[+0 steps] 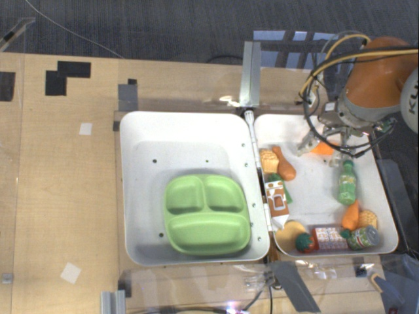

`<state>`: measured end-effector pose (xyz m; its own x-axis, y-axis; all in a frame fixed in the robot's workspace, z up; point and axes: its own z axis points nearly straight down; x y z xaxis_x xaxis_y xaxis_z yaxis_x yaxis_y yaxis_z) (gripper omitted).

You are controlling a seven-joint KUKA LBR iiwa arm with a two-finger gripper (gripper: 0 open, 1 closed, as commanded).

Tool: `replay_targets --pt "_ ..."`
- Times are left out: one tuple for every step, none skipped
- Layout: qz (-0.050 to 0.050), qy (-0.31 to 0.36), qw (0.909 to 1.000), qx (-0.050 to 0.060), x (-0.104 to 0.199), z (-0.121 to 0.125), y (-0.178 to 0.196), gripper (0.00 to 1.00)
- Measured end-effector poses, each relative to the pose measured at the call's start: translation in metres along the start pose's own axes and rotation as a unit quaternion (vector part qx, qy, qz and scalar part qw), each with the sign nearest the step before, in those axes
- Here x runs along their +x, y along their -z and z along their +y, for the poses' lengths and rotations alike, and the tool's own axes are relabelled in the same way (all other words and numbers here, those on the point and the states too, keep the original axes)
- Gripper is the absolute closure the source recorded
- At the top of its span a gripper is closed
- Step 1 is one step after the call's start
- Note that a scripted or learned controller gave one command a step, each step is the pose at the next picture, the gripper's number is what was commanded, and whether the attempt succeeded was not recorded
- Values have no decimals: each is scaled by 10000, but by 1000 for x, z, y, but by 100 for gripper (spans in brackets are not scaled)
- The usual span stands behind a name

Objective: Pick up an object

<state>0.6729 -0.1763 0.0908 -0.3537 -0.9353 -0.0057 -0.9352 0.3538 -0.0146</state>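
Above the far end of the right bin [386,201], the tool [325,142], its opening impossible to tell, hangs over an orange piece [323,149], with the green bottle [346,183] lying lengthwise just nearside of it.

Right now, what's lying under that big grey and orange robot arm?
Under the grey and orange arm, in the right white bin, an orange piece pokes out beside a green bottle. The arm covers the rest there.
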Motion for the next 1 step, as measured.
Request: replay_targets --pt "-34 -23 10000 58 -2 -3 15 100"
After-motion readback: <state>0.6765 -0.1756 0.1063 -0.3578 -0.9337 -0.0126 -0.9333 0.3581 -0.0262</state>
